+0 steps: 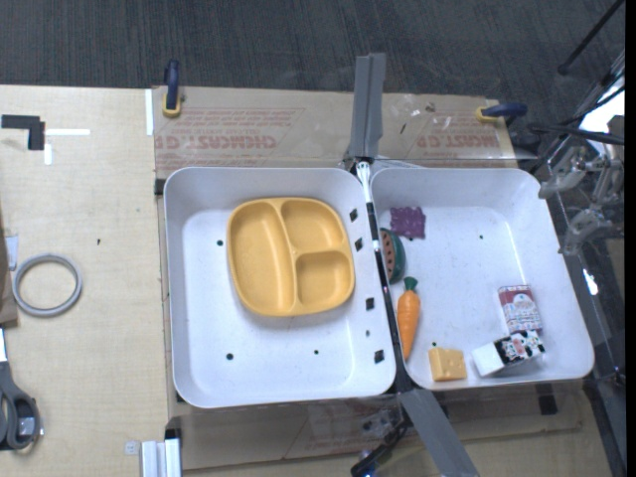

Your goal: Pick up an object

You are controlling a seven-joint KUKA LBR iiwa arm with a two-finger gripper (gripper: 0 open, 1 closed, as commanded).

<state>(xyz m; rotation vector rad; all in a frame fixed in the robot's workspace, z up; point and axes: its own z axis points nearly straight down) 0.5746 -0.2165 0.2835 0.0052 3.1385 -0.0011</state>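
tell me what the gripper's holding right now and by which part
That cannot be told here. The carrot, cheese wedge and purple piece all lie loose in the right bin.

We see the scissors (18, 417) cut off by the left edge, only the handles in view. The watermelon slice (393, 252) sits partly behind the divider between the bins. The print on the small red-and-white packet (519, 311) is too small for us to read
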